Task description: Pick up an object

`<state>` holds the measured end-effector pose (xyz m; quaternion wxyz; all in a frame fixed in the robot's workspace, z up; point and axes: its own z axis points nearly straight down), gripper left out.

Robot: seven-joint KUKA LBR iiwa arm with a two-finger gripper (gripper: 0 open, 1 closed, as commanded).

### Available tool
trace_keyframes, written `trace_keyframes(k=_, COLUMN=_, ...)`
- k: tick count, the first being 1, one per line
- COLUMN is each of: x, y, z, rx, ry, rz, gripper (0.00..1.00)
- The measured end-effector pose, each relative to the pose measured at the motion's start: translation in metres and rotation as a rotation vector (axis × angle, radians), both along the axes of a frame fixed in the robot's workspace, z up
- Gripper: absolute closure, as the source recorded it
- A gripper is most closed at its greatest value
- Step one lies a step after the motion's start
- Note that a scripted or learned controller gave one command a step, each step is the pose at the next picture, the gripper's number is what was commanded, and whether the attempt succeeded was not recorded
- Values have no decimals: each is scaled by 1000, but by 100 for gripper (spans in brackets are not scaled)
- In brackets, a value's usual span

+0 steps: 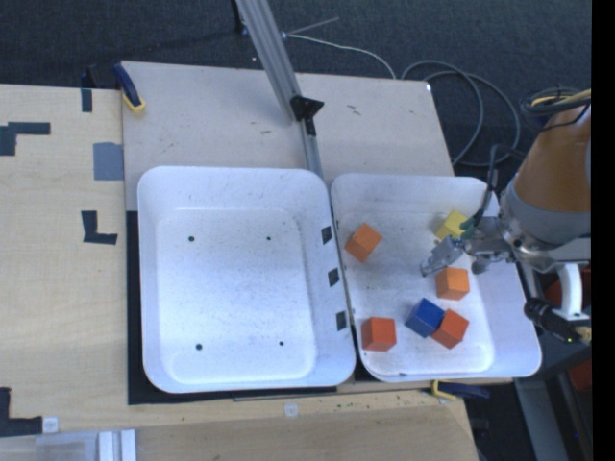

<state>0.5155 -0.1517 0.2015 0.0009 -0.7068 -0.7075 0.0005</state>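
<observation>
Two shallow white bins sit side by side on the bench. The left bin [154,257] has a speckled floor with four small dark dots on it. The right bin [394,200] holds the loose blocks.

Contents of the right bin:
- One orange cube [363,242] lies in the upper left part of the floor, tilted and well apart from the others.
- One orange-red cube [379,333] lies near the front left corner.
- One blue cube [424,317] lies near the front, touching (or just beside) a second orange-red cube [450,327] on its right.
- One orange block [452,283] lies near the middle of the bin's right half, just below the gripper.
- One yellow block [452,225] lies toward the back right, just beside the wrist hardware.

The arm [557,181] enters from the right edge of the view, its orange band visible above the grey wrist. The gripper [440,257] extends leftward over the right bin, low over the floor, between the yellow block and the orange block. Its grey fingertips [430,264] point left and slightly down. The spread of the fingers cannot be read at this resolution, and nothing is visibly caught between them. The orange block is the nearest item to the tips (contact cannot be confirmed).

A slanted metal rail [274,51] crosses the bench behind the bins, ending at a black bracket [306,109]. Cables [461,84] trail across the dark floor at the upper right.
</observation>
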Motion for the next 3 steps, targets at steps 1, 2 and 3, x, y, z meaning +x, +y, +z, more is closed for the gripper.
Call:
trace_keyframes(k=1, x=13, y=-33, z=-91, rx=-2, ry=-4, rz=0, gripper=0)
trace_keyframes(k=2, x=15, y=-11, z=-90, rx=1, ry=1, rz=3, gripper=0)
trace_keyframes(k=3, x=-33, y=2, z=-110, rx=1, ry=4, rz=-2, gripper=0)
